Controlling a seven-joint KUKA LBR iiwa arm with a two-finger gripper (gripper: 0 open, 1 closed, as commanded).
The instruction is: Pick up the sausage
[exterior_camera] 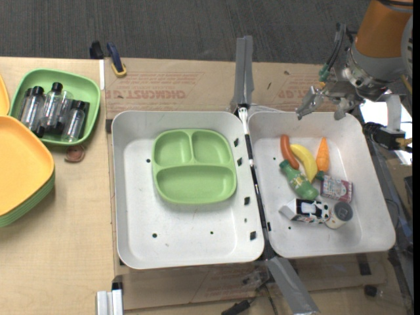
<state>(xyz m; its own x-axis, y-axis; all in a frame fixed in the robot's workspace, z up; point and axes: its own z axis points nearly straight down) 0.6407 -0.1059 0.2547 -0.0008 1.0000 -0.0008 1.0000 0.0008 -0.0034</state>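
1. Tabletop (59, 241): tan, carries 2 white bins side by side.
2. Left bin (131, 228): holds a green divided plate (194, 166) w/ 3 sections, nothing on it.
3. Right bin (367, 235) = landmark. All the small stuff lies in it, bunched at its middle.
4. Arm (387, 25): grey w/ orange band, above the right bin's far right corner.
5. Hand (326, 105): over the right bin's far rim, fingers spread apart, nothing between them. Apart from the pile.
6. Sausage (287, 151): reddish, at the far-left of the pile in the right bin, touching the banana (304, 160) on its right.
7. Carrot (322, 155): orange, just right of the banana.
8. Green bottle (299, 182): just on the near side of the sausage.
9. Pink packet (335, 188), black & white carton (306, 210), round lid (342, 212): near side of the pile.
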